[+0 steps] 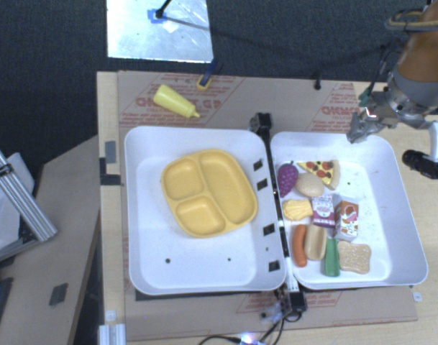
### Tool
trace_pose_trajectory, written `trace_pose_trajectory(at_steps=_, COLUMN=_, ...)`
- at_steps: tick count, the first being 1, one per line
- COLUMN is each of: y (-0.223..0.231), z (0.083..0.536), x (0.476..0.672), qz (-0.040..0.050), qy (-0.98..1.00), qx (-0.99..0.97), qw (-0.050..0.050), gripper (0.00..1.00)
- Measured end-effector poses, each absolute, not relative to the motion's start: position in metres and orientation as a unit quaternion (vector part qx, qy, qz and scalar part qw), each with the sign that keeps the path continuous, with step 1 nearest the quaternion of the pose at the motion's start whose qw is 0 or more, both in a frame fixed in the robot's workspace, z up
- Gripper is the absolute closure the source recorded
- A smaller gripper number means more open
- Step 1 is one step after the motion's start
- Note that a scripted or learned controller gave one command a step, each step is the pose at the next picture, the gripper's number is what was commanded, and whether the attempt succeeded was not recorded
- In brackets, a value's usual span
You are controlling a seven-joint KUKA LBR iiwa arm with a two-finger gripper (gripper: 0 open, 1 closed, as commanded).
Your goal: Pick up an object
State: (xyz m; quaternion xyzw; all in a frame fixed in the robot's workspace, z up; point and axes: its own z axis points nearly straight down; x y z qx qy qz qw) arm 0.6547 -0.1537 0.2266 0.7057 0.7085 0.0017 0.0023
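Reaching in from the right with most of its grey and orange body cut off by the frame edge, the arm [420, 56] hangs its gripper [361, 128] over the far rim of the right bin [398, 192], too small and blurred to tell its grasp. The toy foods lie clustered in that bin's left half: a pizza slice [321, 169], a purple piece [286, 179], a hot dog [299, 244], a green bottle [331, 258] and toast [354, 258], tightly packed and partly overlapping. The left bin [143, 192] bears a yellow divided tray [208, 191]; behind, on the cardboard-covered bench [276, 95], lies a yellow mustard bottle [175, 101], with dark carpet [46, 49] and a shiny metal plate [158, 20] beyond.
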Motion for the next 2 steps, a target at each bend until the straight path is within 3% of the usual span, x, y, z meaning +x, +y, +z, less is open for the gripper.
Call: trace_pose_trajectory(at_steps=2, y=-0.038, z=0.221, x=0.647, qz=0.0013, qy=0.711, qx=0.704, qw=0.0, gripper=1.0)
